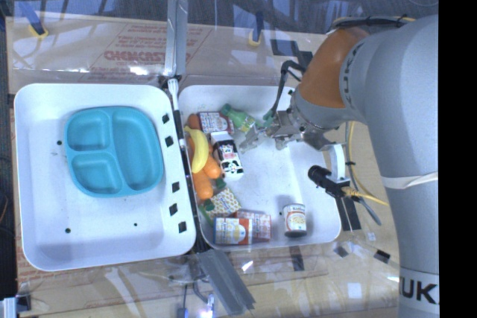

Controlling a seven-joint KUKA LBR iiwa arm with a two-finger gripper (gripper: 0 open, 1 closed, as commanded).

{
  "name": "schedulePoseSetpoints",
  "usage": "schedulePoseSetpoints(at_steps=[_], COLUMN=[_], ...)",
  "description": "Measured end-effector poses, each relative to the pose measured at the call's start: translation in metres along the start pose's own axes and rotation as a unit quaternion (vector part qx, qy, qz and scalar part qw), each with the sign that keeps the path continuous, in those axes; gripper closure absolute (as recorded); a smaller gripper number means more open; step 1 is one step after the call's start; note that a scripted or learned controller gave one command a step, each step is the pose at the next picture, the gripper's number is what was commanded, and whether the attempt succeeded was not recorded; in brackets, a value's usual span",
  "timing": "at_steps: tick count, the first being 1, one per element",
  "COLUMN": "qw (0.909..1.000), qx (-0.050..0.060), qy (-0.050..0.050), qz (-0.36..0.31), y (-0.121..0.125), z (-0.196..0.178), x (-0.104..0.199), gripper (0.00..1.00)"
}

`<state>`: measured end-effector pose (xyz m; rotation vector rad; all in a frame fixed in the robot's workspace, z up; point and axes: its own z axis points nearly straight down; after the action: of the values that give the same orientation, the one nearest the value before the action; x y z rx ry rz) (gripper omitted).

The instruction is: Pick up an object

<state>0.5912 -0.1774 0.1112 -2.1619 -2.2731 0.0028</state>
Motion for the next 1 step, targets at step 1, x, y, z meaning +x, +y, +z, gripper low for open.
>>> schedulePoseSetpoints(at_steps=[1], qw=[0.9861], qx=[0.002], qy=[0.000], qz=[0.166], y=[0.0441], z=[0.0202], x=[-0.0151], gripper=[0.00])
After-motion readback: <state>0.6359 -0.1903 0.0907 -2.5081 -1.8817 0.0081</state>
